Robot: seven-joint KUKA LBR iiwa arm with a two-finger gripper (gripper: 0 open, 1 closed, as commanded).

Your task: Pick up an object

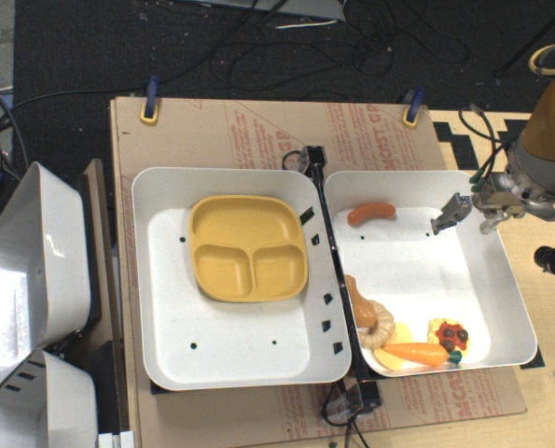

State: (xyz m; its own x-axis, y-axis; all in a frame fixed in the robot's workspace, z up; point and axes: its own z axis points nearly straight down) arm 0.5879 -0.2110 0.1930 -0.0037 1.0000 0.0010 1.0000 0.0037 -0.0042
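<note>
Robot arm (546,129): a rounded orange-brown band sat above a grey cylindrical wrist section. Below the wrist, the tool (471,215) was built of pale grey metal, with a dark finger (448,215) projecting leftward and a lighter bracket beside it. Thin dark cables ran along the wrist's left side.

Brown cardboard-topped bench (258,124), 2 white bins, left bin (156,250), right bin (501,269), side by side
</note>
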